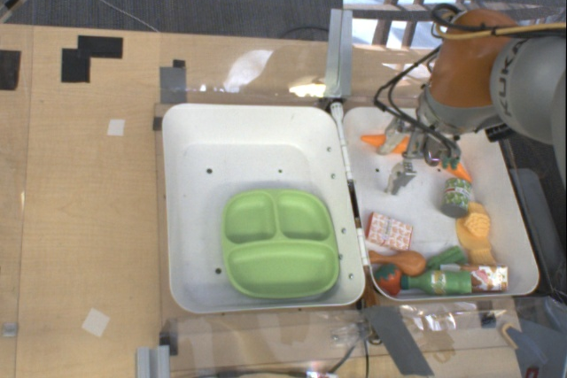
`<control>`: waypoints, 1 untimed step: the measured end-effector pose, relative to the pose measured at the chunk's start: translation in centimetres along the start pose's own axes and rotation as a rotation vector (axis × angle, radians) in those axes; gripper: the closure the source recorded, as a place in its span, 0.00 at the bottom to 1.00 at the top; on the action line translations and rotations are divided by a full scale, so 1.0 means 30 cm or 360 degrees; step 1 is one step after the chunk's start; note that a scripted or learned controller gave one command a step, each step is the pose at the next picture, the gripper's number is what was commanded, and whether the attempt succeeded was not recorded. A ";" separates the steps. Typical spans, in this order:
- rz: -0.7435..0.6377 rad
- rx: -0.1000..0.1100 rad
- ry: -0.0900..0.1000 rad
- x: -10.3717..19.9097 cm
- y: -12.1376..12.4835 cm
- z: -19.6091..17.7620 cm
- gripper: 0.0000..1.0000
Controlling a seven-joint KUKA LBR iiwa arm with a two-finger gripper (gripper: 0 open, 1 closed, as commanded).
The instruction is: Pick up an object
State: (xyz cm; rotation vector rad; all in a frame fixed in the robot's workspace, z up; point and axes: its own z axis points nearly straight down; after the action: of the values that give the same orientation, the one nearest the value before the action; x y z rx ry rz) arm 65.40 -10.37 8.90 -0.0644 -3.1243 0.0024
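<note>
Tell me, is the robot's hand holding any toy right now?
No. The gripper hangs over a bare part of the right bin, with nothing between its fingers. The toys lie around it.

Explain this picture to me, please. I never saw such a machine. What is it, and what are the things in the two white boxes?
One camera looks down at a slant on a wooden bench. The grey and orange shape at the right is a robot arm. Its gripper, a small two-finger hand, hangs above the right bin. I see nothing between the fingers. That bin holds toy food: a carrot, a can, a red-and-white box, a green bottle and a few more pieces. The left bin holds a green divided plate.
</note>
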 end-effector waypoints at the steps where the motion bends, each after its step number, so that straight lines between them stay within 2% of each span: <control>1: 0.0068 0.0001 -0.0044 0.138 -0.185 0.002 0.00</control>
State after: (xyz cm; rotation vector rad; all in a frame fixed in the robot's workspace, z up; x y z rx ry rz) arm 61.03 -15.76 8.92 -0.1321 -3.1501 0.0049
